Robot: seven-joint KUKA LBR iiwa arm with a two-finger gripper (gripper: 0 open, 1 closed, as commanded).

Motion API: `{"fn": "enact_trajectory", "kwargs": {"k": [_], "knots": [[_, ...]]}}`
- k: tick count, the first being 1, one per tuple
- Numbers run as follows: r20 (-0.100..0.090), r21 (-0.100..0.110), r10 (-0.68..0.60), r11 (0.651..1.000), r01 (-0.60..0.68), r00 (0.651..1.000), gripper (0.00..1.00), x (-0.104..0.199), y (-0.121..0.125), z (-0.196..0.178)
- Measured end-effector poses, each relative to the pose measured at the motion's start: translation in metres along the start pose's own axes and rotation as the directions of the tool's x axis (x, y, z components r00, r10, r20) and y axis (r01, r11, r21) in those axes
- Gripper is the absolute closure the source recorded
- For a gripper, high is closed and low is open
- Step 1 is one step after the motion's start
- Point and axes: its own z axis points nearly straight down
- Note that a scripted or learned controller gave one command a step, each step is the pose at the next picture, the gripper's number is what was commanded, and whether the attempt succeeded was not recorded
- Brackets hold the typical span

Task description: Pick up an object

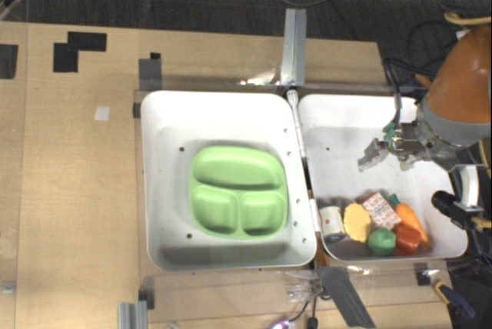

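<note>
Over on the left the left bin (157, 166) holds a green divided tray (237, 191), lying flat in the middle of the bin and well apart from anything the arm is doing. Across the rim that parts the two, the right bin (338, 120) has its load bunched along the near wall: a small white can (331, 222) with a dark band, lying on its side nearest the divider, then a yellow piece (356, 221) touching it, a green ball (381, 241) just in front, a red-and-white checked packet (379, 210) leaning on top, and an orange carrot-like piece (412, 223) with something red beside it at the right end. The heap runs as a short row along that near wall, so its long axis goes left to right across the view. The gripper (377, 154) hangs above the bare middle of the right bin, pointed toward the divider, and nothing sits between its fingers; whether they are spread or closed I cannot tell from here, as the tips are small and blurred. What matters for the next move, I judge, is that the heap lies toward the near wall from the gripper, close but not beneath it, with the checked packet the nearest piece, almost straight toward the viewer from the tips. The arm would have to come toward the near wall and then down.
</note>
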Motion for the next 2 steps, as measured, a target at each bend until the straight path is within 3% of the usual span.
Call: {"fn": "enact_trajectory", "kwargs": {"k": [1,2], "knots": [[0.003,-0.006,0.016,1.000,-0.016,1.000,0.00,-0.058,-0.046,0.089],[0.006,-0.016,0.014,1.000,-0.014,1.000,1.00,-0.058,-0.043,0.077]]}}
